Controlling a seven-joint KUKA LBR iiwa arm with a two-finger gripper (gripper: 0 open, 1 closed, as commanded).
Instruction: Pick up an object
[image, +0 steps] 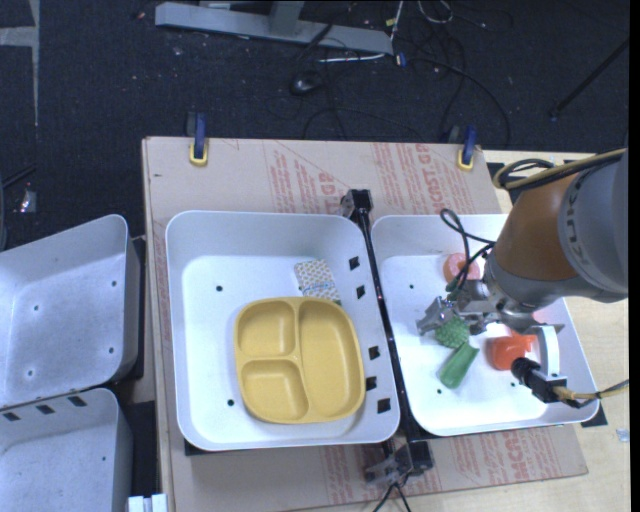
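Observation:
My gripper (440, 319) hangs low over the middle of the right bin (420, 405), with the grey arm and its orange band reaching in from the right. A green object (458, 364) lies in that bin just below and right of the gripper, and its upper, textured end touches or sits under the gripper. An orange-red object (510, 349) rests to the right of the green one, partly hidden by the wrist. A pinkish-red object (458, 267) lies toward the bin's back, beside the arm.
The left bin (200, 400) holds a yellow divided plate (299, 358) and a small patterned piece (316, 279) behind it. A black divider runs between the bins. Grey trays stand off the bench at the far left.

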